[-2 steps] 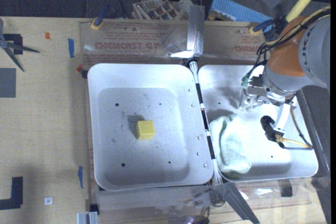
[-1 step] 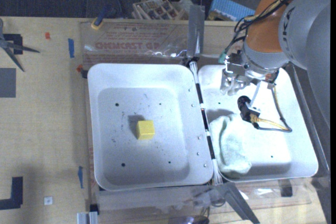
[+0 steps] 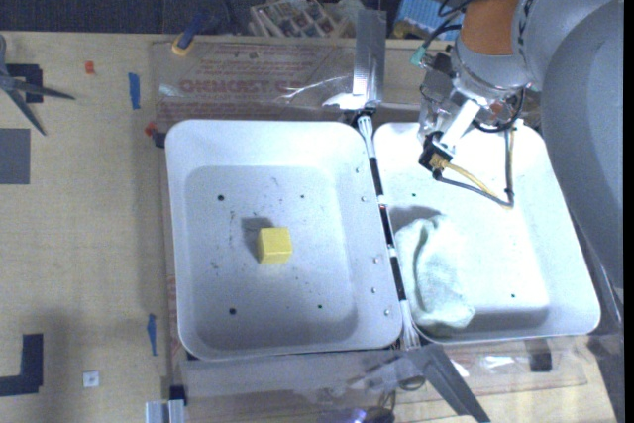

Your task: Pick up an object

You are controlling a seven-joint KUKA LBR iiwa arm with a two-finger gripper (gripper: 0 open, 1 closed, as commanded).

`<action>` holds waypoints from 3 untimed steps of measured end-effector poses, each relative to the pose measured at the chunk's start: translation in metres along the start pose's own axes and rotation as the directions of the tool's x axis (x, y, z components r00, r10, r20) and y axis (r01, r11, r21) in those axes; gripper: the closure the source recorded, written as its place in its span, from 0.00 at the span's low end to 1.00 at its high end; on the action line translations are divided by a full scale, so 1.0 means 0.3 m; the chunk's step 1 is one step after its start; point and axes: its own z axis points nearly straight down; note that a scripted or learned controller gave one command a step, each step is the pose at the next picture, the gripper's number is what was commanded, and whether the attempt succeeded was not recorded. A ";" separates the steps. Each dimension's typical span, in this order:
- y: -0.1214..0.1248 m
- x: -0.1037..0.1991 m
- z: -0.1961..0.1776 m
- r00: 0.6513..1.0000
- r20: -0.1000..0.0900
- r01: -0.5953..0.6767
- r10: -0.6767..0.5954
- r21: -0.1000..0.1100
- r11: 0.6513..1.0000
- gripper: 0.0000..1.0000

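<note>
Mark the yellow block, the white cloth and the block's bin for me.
yellow block [image 3: 275,245], camera view, its top face.
white cloth [image 3: 436,277], camera view, middle of the crumpled fabric.
block's bin [image 3: 267,142], camera view, its bare far wall.

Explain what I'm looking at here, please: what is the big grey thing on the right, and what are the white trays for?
The big grey thing is a robot arm with an orange band near its wrist. At its tip is a gripper, a simple two-fingered hand. The picture comes from one camera fixed above the wooden bench, looking down at a slant, and the arm reaches in from the right.

The two white trays are shallow bins for things the robot can try to pick up. The left bin holds a small yellow block. The right bin holds a pale, soft, cloth-like lump. The gripper hangs over the far end of the right bin. Both things lie in their bins, so nothing has been picked up.
</note>
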 end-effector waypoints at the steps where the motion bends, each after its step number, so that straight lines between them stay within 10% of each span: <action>1: -0.113 0.105 0.057 0.944 0.002 -0.331 0.331 0.005 0.944 1.00; 3: -0.154 0.038 0.059 0.887 0.003 -0.462 0.462 0.005 0.887 1.00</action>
